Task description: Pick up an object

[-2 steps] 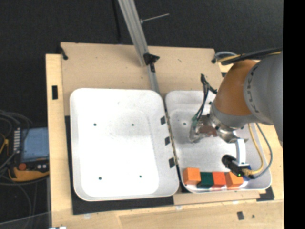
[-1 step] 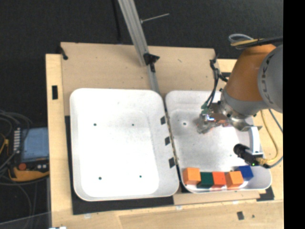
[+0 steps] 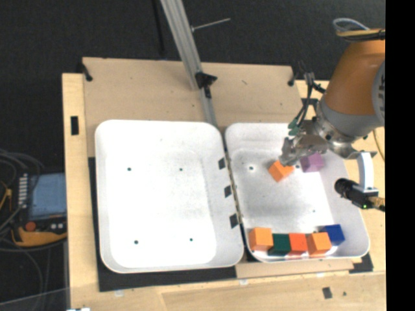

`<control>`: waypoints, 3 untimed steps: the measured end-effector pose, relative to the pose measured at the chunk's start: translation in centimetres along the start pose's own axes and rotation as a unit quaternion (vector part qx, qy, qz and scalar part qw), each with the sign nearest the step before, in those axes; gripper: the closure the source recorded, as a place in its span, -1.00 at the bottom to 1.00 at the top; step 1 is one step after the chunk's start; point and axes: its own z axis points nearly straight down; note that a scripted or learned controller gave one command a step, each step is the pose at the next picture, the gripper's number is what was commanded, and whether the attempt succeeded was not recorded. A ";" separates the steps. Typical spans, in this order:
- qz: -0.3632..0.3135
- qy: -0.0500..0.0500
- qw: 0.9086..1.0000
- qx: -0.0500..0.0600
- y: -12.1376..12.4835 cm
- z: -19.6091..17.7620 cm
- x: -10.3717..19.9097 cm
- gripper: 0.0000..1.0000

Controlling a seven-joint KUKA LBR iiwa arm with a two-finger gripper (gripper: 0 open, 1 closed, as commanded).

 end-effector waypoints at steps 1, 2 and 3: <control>-0.001 0.001 1.000 0.002 0.1 -2.3 -0.1 1.00; -0.001 0.000 1.000 0.004 -0.8 -1.7 3.8 1.00; -0.002 0.001 1.000 0.004 -2.0 -1.8 8.9 1.00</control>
